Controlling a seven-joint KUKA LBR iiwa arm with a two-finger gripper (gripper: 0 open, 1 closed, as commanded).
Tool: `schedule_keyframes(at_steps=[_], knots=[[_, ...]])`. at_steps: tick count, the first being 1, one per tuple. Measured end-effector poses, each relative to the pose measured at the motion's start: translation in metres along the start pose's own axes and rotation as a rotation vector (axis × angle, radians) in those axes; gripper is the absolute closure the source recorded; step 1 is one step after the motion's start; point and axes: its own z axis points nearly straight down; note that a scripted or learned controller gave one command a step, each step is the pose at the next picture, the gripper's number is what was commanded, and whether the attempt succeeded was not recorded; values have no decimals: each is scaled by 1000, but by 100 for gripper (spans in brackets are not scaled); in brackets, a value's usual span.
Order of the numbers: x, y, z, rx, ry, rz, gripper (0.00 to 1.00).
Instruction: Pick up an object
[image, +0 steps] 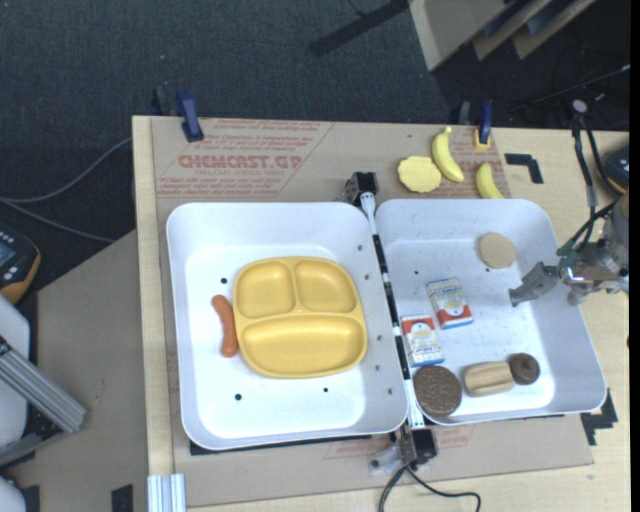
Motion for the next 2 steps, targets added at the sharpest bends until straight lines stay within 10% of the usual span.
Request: schedule_keyframes(at_steps=[1, 2], knots=[[-32, -9, 121, -3, 1, -3, 0], [100, 35, 133, -4, 4, -14, 0]])
